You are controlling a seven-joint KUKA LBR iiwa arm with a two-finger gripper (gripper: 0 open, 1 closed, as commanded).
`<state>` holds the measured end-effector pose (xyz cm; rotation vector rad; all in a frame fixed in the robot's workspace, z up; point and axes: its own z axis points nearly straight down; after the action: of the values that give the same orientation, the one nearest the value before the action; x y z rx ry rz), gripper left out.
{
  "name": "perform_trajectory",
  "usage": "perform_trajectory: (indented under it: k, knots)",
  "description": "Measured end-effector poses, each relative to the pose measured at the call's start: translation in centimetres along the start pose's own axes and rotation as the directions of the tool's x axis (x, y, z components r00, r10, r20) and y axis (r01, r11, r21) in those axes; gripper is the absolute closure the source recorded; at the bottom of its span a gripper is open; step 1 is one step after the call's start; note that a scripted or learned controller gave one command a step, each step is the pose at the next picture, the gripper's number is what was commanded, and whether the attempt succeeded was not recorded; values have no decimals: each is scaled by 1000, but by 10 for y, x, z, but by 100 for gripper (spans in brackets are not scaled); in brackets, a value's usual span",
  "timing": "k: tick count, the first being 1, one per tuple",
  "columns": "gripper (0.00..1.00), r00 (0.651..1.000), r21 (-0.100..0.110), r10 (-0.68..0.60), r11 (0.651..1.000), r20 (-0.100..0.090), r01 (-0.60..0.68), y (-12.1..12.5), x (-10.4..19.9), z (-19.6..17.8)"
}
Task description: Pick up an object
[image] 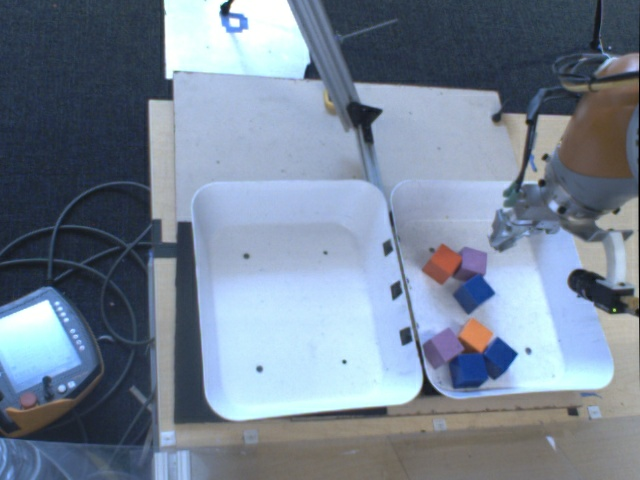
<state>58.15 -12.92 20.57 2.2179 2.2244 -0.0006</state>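
Note:
Several small cubes lie in the right bin (pixel 575 353). An orange cube (pixel 441 264), a purple cube (pixel 472 262) and a blue cube (pixel 474 293) form one group near the bin's middle. Closer to the front rim sit a purple cube (pixel 442 347), an orange cube (pixel 476 335) and two blue cubes (pixel 467 370) (pixel 499 356). My gripper (pixel 503 234) hangs over the right bin, just right of and above the upper purple cube. Nothing shows between its tips.
The left bin (pixel 215 298) adjoins the right one along a shared middle rim. A slanted metal pole (pixel 325 48) crosses the back of the bench. A teach pendant (pixel 40 353) with cables lies on the floor at the left.

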Motion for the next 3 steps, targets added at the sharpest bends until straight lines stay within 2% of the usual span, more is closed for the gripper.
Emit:
perform_trajectory:
  k: [1,3]
  knots:
    - [100,1000,-5,-8,1000,-2,8,18,52,-16]
    - [100,1000,-3,-8,1000,-3,8,65,152,-9]
